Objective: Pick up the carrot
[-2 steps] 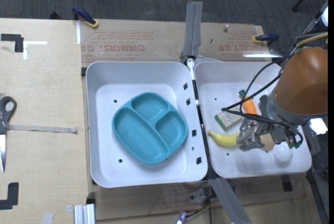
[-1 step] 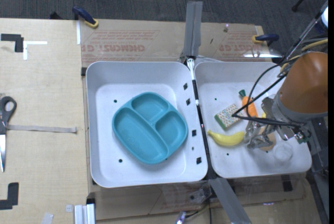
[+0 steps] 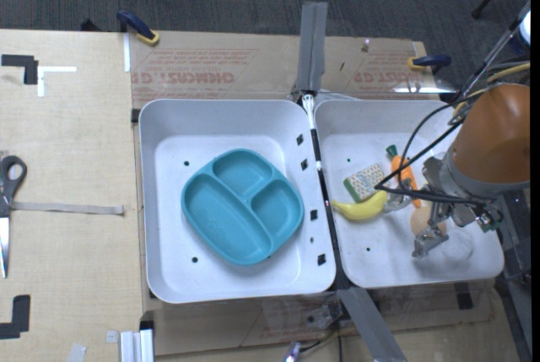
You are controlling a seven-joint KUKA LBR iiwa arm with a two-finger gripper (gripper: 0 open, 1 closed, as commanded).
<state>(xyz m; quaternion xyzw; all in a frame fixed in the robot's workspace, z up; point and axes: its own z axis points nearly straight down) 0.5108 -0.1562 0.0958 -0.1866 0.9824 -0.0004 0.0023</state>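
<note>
The gripper hangs low over the right bin, its state impossible to tell, near the carrot and banana.

Single fixed camera above bench, looking down at a slant; both white bins in frame, arm entering from right.

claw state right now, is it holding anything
Claw: cannot be told. It hangs low over the right bin, apart from the carrot.
</note>
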